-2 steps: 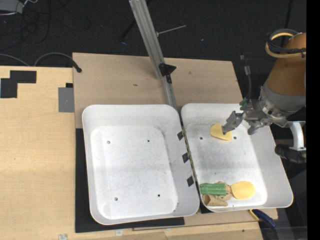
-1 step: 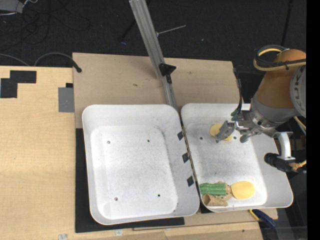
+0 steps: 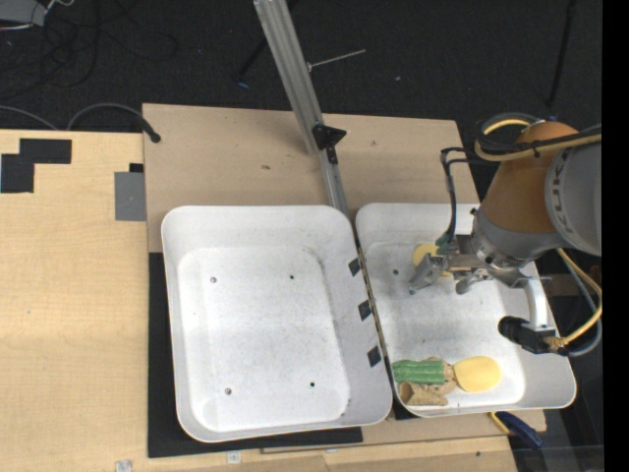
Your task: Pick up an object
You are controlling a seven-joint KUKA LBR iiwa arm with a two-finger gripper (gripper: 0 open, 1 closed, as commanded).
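In the right bin [image 3: 550, 386], my gripper [image 3: 440, 279] hangs low over the upper middle of the floor. Its two grey fingers [image 3: 420, 278] stand apart, so it is open with nothing between them. A small yellow object [image 3: 425, 254] lies just up and left of the fingers, partly covered by the wrist. Along the bin's front edge lie a green ridged object [image 3: 419, 370], a tan lumpy piece [image 3: 428, 393] under it, and a yellow rounded object [image 3: 478, 373] to their right.
The left bin [image 3: 182, 264] stands beside the right one, with black clips [image 3: 365, 309] along the shared rim. A slanted metal rail [image 3: 295, 77] rises behind the bins. The arm's cables [image 3: 536, 334] loop over the right bin's right side.
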